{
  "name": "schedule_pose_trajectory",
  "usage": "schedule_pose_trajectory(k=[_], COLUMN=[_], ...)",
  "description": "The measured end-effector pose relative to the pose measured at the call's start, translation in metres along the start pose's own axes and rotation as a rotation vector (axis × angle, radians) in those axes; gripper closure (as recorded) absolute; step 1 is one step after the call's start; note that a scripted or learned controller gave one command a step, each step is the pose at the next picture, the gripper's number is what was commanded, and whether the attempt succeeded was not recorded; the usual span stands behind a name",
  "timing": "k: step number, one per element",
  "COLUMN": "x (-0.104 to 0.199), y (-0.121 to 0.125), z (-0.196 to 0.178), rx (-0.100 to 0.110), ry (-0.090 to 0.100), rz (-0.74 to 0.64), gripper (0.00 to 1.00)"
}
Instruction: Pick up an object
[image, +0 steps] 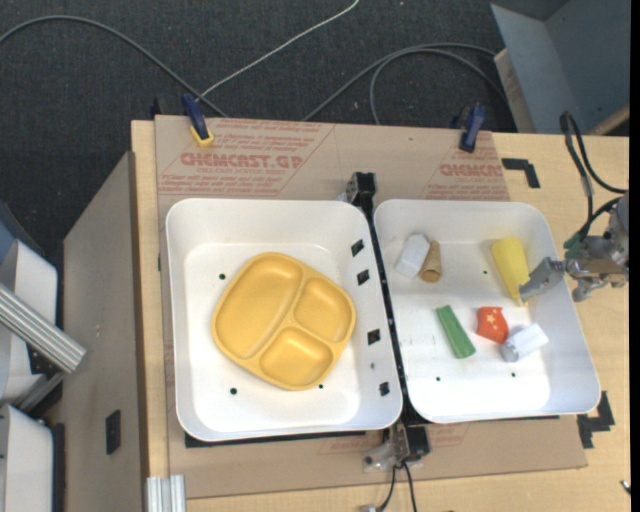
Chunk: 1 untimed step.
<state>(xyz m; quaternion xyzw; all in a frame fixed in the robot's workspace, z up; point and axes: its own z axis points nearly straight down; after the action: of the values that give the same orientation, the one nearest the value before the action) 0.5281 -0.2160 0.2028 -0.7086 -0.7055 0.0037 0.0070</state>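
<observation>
Yellow block (509, 265), nearest the gripper (545, 277) in the right bin (570, 390), may be pushed against the right wall if descent is misaligned; finger state cannot be told.

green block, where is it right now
The green block lies flat in the right bin, left of its middle, just left of the orange object and below the cone-shaped piece.
</observation>
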Motion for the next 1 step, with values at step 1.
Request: schedule_pose_trajectory(k=[1], x=[0.0011], y=[0.0033], z=[-0.0081], rx=[-0.014], ry=[-0.004], rz=[-0.005], gripper=[0.0])
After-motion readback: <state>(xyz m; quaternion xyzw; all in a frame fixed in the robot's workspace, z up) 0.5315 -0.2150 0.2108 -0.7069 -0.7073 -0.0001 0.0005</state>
